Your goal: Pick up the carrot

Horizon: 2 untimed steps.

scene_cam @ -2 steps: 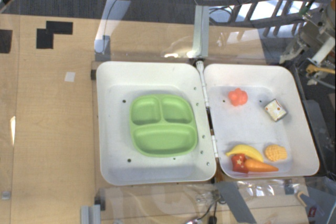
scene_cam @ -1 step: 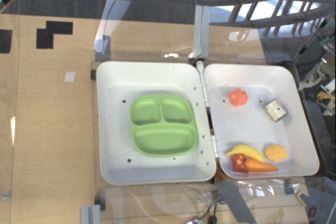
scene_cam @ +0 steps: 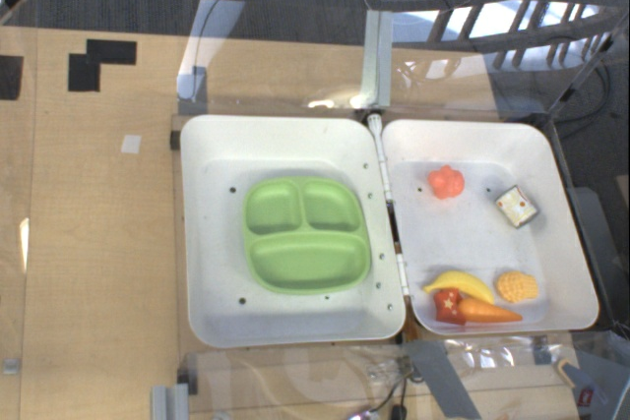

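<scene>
One carrot [scene_cam: 489, 313], orange and tapered, lies on its side along the near wall of the right bin [scene_cam: 561, 172], its thin tip pointing right and its thick end toward the left. We see it touching a red piece [scene_cam: 448, 305] at that thick end, a small strawberry-like shape pressed into the bin's near left corner. Just above both curves a yellow banana [scene_cam: 463, 284], resting against the red piece and running over the carrot's thick end. Just beside the carrot's tip, a little farther back, sits a rounded yellow-orange lump [scene_cam: 517, 286] with a bumpy surface, close to the carrot though we cannot tell whether the two touch. Well apart, toward the far side of the same bin, we find a pinkish-red lumpy item [scene_cam: 446, 182] and a small white box [scene_cam: 516, 207] with a dark edge, turned at a slant. In the left bin [scene_cam: 212, 211] a green divided plate [scene_cam: 306, 235] lies flat, two small compartments at the back and one long one in front. As for the jaws, we cannot tell how they stand.
</scene>
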Each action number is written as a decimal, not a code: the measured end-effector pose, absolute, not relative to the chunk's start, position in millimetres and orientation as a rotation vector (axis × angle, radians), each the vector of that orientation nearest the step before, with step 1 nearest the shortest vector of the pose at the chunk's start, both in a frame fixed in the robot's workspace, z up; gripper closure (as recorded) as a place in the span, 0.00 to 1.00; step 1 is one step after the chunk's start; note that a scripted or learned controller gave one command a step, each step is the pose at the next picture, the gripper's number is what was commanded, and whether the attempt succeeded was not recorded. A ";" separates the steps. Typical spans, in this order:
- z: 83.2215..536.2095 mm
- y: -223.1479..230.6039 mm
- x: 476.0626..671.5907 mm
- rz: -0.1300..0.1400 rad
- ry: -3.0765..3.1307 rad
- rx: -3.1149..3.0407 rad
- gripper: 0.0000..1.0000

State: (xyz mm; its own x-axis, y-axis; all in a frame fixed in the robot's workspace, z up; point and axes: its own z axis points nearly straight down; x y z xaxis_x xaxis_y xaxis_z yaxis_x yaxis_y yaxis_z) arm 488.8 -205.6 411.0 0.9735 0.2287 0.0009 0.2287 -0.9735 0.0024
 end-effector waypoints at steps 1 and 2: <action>360.8 -205.4 488.5 -0.003 0.343 3.122 0.00; 308.1 -205.4 488.4 -0.002 0.324 3.125 0.00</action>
State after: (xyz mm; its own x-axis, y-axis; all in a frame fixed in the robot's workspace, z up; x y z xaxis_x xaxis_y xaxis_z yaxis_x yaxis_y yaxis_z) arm 488.4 -205.4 308.1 0.9788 0.2049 -0.0015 0.2049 -0.9788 -0.0006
